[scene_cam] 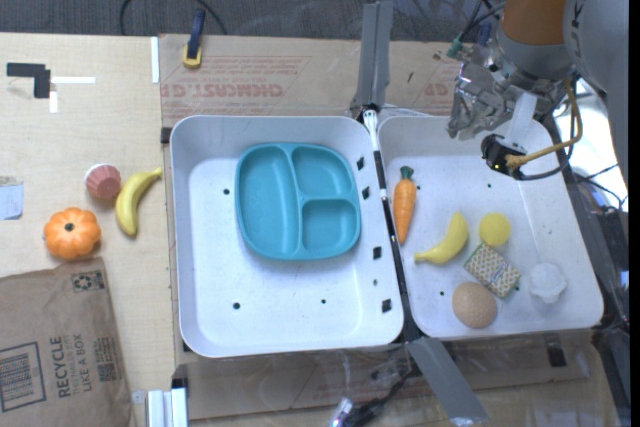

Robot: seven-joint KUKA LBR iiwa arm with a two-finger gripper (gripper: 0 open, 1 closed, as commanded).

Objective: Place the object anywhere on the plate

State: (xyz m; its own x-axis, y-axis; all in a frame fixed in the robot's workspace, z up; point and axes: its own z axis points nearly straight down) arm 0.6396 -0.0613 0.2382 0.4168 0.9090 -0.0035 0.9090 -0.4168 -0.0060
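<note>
Over the far right corner of the right bin, your gripper hung above the rim, and you could not tell from the camera view whether it carried anything; nothing showed beneath it, so my judgement was that no pick had yet been made. The plate, a single teal one with three compartments, lay in the left bin, toward its far middle, bare and ready to take whatever you brought; it sat there, I judged, so that the arm would have to cross the divider between bins. The candidates for the task's object all lay in the right bin: one carrot along the left wall, one banana just right of it, one yellow lemon-like fruit near the banana, one patterned packet touching one brown egg-shaped thing at the near side, and one pale crumpled item at the right. Outside the bins on the left of the bench you had a second banana, one small pumpkin and one pinkish cupcake-like piece, well apart from the arm.
</note>
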